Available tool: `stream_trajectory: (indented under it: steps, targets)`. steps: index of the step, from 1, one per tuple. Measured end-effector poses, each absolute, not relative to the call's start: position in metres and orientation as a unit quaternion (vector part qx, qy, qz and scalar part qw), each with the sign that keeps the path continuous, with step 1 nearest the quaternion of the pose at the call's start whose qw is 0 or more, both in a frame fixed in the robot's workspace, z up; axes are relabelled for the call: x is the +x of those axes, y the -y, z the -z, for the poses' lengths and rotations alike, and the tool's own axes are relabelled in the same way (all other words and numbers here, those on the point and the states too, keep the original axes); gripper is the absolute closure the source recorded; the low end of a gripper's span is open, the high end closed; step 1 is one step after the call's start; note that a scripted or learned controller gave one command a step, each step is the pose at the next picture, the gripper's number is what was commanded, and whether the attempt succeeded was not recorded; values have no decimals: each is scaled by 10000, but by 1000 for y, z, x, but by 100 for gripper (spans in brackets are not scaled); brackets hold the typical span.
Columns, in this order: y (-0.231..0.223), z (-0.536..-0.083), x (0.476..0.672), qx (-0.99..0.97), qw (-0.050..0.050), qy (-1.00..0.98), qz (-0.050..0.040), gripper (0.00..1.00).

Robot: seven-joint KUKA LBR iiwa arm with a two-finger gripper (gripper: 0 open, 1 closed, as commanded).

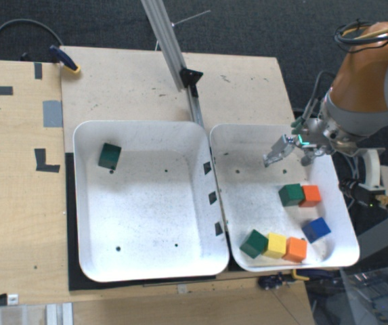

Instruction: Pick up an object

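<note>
My gripper (288,158) hangs over the upper middle of the right bin (248,181), open, with nothing between its fingers. Just below it, a green block (290,195) and an orange block (311,195) sit side by side, touching. A blue block (316,229) lies further toward the front right. Along the bin's front edge stand a green block (253,243), a yellow block (275,244) and an orange block (295,249) in a row. A lone dark green block (110,156) rests in the upper left corner of the left bin (146,249).
A slanted metal bar (166,32) runs from the top down to the divide between the bins. A blue and yellow clamp (65,58) and a black cable (17,29) lie on the bench at the back left.
</note>
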State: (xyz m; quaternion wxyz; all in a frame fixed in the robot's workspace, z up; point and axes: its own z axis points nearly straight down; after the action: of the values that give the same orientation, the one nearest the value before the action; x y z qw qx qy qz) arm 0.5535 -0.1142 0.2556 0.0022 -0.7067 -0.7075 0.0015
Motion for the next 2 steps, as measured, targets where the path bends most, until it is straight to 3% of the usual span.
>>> stream_trajectory:
  steps: [1,2]
  targets:
    - [114,-258,554,-7064,8,7078,-4,0]
    - [114,-213,558,-7068,20,7074,-23,0]
